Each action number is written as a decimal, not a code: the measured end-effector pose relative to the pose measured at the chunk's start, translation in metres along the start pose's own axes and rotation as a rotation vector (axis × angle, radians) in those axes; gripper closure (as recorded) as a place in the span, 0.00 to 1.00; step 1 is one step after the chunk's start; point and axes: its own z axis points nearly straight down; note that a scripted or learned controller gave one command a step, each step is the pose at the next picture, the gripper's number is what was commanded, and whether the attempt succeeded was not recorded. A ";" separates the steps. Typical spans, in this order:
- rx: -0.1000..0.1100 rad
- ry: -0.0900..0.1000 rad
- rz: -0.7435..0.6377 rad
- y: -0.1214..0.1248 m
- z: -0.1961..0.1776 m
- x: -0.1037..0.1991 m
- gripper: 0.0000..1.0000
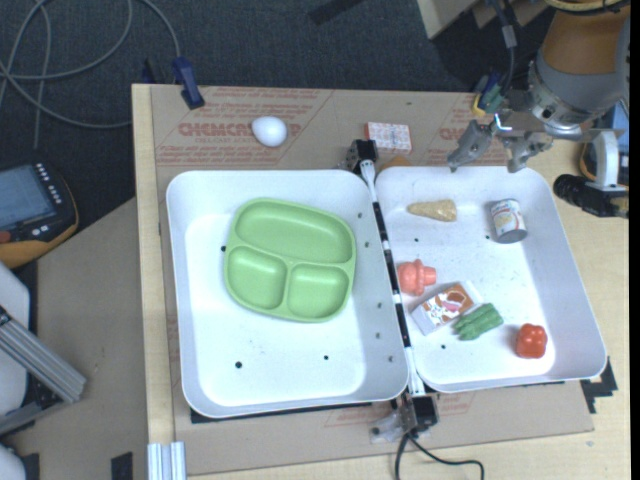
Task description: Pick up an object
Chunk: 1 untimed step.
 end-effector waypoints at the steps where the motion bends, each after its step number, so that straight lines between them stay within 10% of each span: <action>1: 0.002 0.000 0.000 0.001 0.082 -0.080 0.00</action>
